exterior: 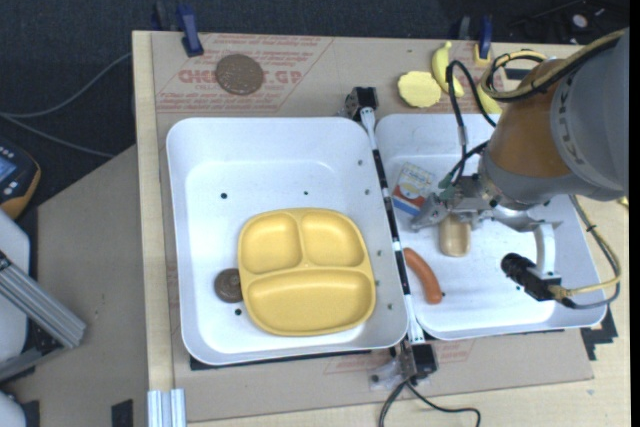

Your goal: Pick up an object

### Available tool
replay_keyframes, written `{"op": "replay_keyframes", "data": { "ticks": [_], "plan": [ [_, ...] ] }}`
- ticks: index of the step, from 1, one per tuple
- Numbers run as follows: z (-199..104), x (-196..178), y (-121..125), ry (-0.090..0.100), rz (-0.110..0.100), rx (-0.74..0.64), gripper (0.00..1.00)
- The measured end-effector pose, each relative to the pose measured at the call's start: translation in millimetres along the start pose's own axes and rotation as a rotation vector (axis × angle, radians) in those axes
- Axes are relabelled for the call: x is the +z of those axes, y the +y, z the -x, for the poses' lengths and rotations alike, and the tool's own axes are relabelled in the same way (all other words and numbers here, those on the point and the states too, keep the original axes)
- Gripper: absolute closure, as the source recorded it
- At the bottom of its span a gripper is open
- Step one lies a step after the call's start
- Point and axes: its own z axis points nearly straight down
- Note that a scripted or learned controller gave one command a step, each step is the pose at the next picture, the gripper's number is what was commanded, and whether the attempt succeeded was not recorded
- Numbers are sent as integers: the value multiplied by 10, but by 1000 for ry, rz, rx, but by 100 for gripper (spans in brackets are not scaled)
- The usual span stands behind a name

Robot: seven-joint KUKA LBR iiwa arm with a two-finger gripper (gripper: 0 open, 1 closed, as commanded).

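While you look down on the bench (160, 215), you see two white bins side by side: the left bin (200, 165) carries a yellow divided tray (303, 270) with three sections, and a small brown round piece (228, 285) lies touching that tray's left edge. Your arm (560, 135) reaches in from the right over the right bin (480, 310), its orange band above the wrist, and the gripper (452, 215) sits low in that bin's left half. Directly under its metal tip you find a tan, rounded object (455, 238), touching or nearly touching the tool; you cannot tell from this angle how the tool is set or whether it has hold of anything. Just left of the tip lies a white, red and blue packet (410, 187) near the wall between the bins, and below it an orange sausage-shaped item (423, 275) rests slantwise on the bin floor. Beyond the bins, you see a brown disc (238, 73) and a yellow lump (420, 89) on the board
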Motion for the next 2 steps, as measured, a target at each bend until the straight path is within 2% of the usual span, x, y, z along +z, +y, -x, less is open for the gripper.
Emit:
{"op": "replay_keyframes", "data": {
  "ticks": [1,2],
  "plan": [
    [25,-101,8,-2,3,3,100],
    [-666,-1490,-82,-1,19,-6,100]
  ]
}}
